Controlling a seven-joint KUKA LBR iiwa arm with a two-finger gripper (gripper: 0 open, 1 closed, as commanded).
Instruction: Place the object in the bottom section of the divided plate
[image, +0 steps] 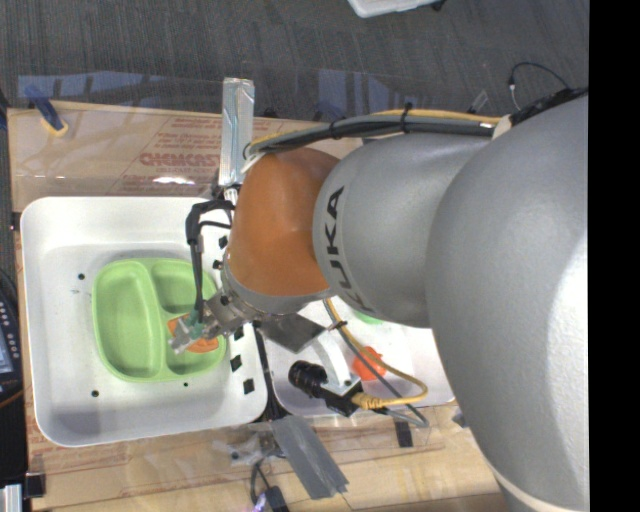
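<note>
A green divided plate lies in the left white bin. It has one long section on the left and two small ones on the right. My gripper hangs low over the lower small section, at the plate's right side. A small orange object sits right at the gripper's tip, inside that lower section; whether it is held or resting on the plate I cannot tell. The grey and orange arm covers the area to the right.
The arm hides most of the right bin; an orange item and a bit of green lie in its visible part. A black cable plug hangs over the bins' shared wall. Grey tape is on the bench front.
</note>
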